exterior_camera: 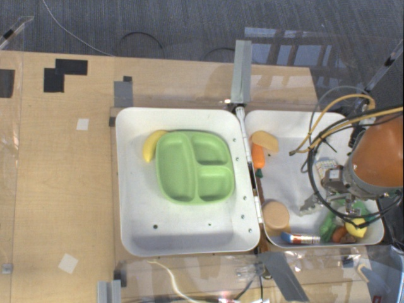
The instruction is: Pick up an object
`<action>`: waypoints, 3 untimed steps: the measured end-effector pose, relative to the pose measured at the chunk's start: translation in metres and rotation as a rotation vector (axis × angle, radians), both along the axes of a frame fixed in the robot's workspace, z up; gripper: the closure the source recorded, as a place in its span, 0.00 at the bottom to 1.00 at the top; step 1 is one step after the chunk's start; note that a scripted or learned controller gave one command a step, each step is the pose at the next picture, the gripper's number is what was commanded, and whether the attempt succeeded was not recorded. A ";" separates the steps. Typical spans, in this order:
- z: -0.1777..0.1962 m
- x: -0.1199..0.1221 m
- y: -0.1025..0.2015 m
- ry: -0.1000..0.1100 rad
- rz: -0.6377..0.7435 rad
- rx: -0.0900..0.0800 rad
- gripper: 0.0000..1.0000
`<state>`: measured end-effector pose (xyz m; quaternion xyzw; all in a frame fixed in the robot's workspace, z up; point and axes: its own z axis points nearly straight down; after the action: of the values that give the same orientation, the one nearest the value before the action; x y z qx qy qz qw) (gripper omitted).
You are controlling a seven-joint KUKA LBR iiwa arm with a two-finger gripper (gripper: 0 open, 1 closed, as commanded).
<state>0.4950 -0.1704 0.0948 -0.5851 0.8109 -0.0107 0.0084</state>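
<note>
Camera view, contents by size, largest first.

1. Bench (57, 188): tan, wide and bare to the left of both bins.
2. Left bin (136, 226): holds a green tray (192, 166) with a banana (150, 145) tucked against its upper-left edge. Bare floor shows all round the tray's lower side.
3. Right bin (290, 128): where I am working. My arm (379, 156) hangs over its right half, cables looping in front.
4. My gripper (329, 201): low over the bin's lower right; cables hide whether it is spread or pinched, so I cannot tell, and I see nothing in it.
5. Candidates, all loose on the bin floor: tan cup (276, 215) at lower left; cheese wedge (264, 141) and carrot (258, 156) touching at upper left by the divider; marker (300, 237) along the front wall; green, orange and yellow bits (344, 229) crowded in the lower right corner under my wrist.

Judgement: the corner cluster is nearest, but tight against two walls; fingers risk striking the rim. I would come straight down and straddle one piece. The bin's middle is the open room; the cup, standing apart, looks the cleaner grab.
</note>
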 end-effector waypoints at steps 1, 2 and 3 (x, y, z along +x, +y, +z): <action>0.001 0.023 0.038 0.005 0.092 -0.006 0.00; 0.002 0.083 0.071 0.002 0.082 -0.001 0.00; 0.001 0.040 0.028 0.000 0.049 0.000 0.00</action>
<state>0.5350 -0.1421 0.0955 -0.6048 0.7963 -0.0103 0.0088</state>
